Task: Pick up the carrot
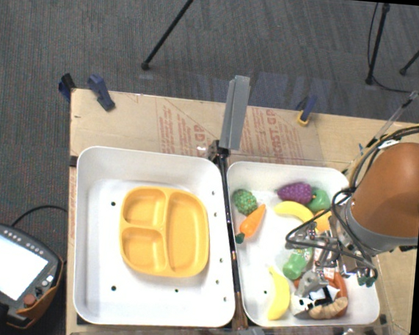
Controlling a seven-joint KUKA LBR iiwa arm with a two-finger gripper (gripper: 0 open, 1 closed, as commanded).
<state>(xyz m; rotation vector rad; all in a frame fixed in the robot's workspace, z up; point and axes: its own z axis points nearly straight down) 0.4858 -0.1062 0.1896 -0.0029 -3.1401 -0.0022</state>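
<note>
Against the left wall of the right bin [265, 168] lies the carrot [252, 220], slanted, its thick orange end up and to the right and its green top down by the divider between the two bins. Just above its thick end sits a piece of broccoli [245, 200], near enough that the two look to be touching. To the right, a little apart, a banana [294, 209] curves across the bin, with a bunch of purple grapes [296, 191] and a green pepper [320, 200] behind it. Nearer the front lie a second banana [280, 295], a small green piece [294, 265] and a jumble of small toys in the right corner.

The gripper [323, 264] hangs over the right half of this bin, well apart from the carrot, under the arm's orange band [391, 192]. Whether it is wide or narrow cannot be told; its metal parts blur into the toys below. Nothing can be made out held in it. The left bin [89, 188] holds a yellow divided tray [165, 231].

The step in hand looks like the approach, with the pick not yet begun. The next move calls for a shift left across the bin, then a descent onto the carrot's middle, closing across its narrow width, clear of the broccoli and the bin wall.
</note>
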